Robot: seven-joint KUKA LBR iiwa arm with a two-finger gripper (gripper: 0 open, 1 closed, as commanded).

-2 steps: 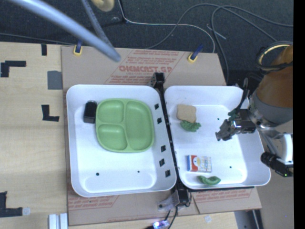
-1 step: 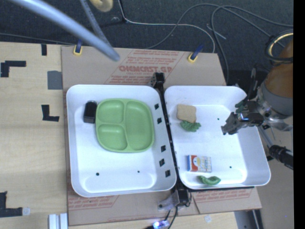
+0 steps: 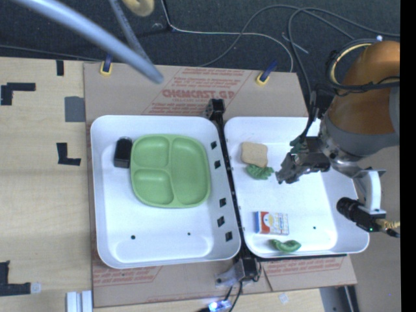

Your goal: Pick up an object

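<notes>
While over right bin, gripper.

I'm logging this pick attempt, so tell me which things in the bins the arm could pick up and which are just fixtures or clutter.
Pickable, right bin:
- tan block
- green leafy piece
- small printed box
- green piece near the front rim
The tool hovers here.

Pickable, left bin:
- green divided plate
- black block

Just lying about:
- cardboard sheet
- cables

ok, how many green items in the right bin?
2. One leafy green piece lies touching the tan block near the divider. The other green piece lies by the right bin's front wall, below the small box. The gripper could hide more.
</notes>
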